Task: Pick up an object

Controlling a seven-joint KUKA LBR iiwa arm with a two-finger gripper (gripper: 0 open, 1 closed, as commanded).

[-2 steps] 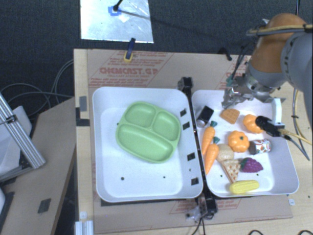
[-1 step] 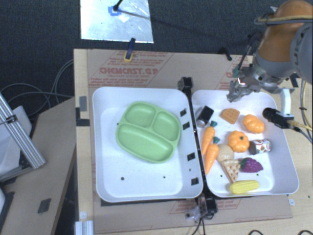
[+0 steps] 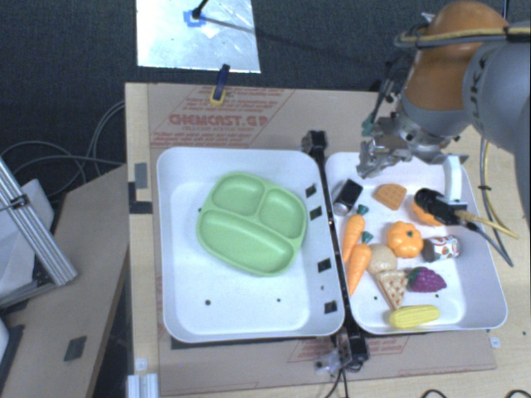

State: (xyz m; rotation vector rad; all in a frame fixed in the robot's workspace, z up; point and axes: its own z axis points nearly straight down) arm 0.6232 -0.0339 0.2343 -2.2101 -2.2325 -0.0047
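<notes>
Right of centre, we see the gripper (image 3: 371, 162) over the right bin (image 3: 489, 301); whether its fingers are open we cannot tell. Toy foods crowd lower right: the carrot (image 3: 353, 232) touches its neighbours, so we risk a glancing, empty grasp.

two bins sit side by side on the counter (image 3: 108, 222). the left bin (image 3: 191, 305) holds a divided plate (image 3: 251, 222) near its middle. in the right bin (image 3: 481, 305), two carrots (image 3: 355, 247) lie along the left wall, a pumpkin (image 3: 405, 239) to their right, a corn cob (image 3: 413, 314) at the front. my hand (image 3: 375, 160) hangs over the bin's back left corner, perhaps touching nothing.
</notes>
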